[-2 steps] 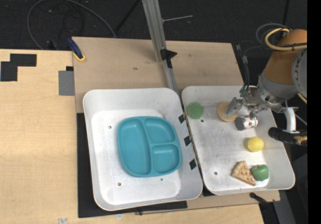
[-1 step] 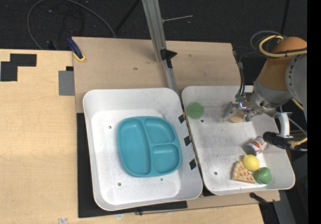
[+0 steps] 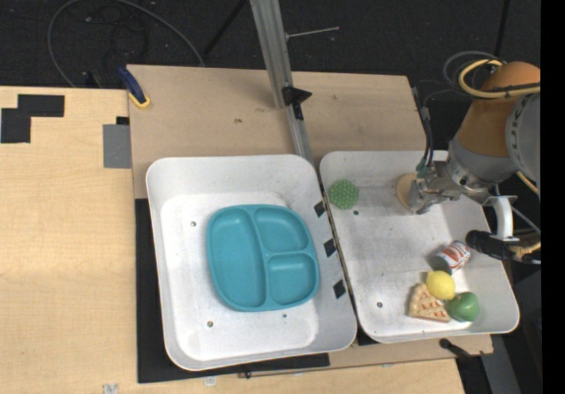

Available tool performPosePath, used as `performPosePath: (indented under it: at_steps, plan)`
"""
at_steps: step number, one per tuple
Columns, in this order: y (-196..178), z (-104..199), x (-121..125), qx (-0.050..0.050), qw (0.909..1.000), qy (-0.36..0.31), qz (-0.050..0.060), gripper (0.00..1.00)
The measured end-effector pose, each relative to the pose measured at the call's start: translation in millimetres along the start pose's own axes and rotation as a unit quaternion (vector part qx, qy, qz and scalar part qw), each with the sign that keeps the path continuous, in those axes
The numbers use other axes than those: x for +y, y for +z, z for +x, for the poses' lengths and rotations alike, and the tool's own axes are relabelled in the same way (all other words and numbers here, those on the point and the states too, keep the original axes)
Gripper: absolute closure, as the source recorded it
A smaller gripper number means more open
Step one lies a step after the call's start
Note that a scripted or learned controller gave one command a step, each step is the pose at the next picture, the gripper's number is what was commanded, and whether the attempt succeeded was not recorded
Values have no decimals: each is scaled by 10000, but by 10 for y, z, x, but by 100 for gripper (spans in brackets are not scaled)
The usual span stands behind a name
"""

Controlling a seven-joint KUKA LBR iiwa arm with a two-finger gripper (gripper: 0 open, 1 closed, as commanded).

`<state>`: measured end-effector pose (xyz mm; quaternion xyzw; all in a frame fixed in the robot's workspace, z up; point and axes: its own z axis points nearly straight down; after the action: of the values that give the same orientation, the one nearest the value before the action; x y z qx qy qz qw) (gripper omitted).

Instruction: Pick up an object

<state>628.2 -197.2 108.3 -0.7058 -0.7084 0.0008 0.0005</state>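
My gripper (image 3: 425,196) hangs low at the back of the right bin (image 3: 388,251), at the end of the grey arm with its orange band (image 3: 494,123). Its tip sits against the right side of a small tan round object (image 3: 406,190); I cannot tell whether it touches it. A bumpy green ball (image 3: 343,195) lies at the bin's back left corner. At the front right lie a red and white can (image 3: 455,255), a yellow lemon (image 3: 440,284), a green pepper (image 3: 465,305) and a waffle-like wedge (image 3: 427,306).
The left bin (image 3: 177,198) holds a teal divided plate (image 3: 262,255). A metal post (image 3: 275,56) rises behind the bins. Black clips (image 3: 330,247) sit along the seam between the bins. The middle of the right bin's floor is bare.
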Motion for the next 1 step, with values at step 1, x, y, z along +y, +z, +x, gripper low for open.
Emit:
performPosePath:
  at_steps: [1]
  plan:
    - [-623,6,-43,-3,10000,6,-26,100]
